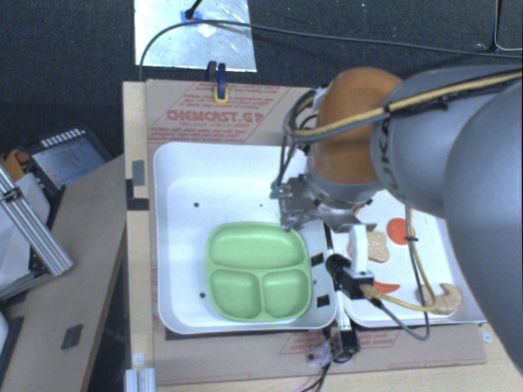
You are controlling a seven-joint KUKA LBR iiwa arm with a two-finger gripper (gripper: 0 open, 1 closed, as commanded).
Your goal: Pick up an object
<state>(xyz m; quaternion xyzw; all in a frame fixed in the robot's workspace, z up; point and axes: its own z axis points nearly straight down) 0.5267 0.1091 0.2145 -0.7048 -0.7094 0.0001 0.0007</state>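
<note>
Grey KUKA arm w/ orange band (351, 113) comes in from the right, its big grey link filling the upper-right corner, wrist bent down over the divide between the 2 shallow white bins. Two-finger gripper (292, 216) hangs low at the left bin's (176, 219) right side, just above the back-right rim of the pale green 3-compartment plastic plate (257, 269). Whether the gripper is parted or closed – can't tell; the tip is small and blurred against the plate edge. Nothing visibly held.

Green plate lies flat in the left bin's front half, 1 long compartment toward the back, 2 smaller ones toward the front.

Right bin (445, 247), partly covered by the arm, holds approx 4 small items: round orange-red piece (398, 230), tan biscuit-like piece (377, 247) just beside it, thin red-orange sliver (386, 287) nearer the front, and a curved tan piece (445, 300) at the front-right. Cables trail from the wrist across this bin.
</note>
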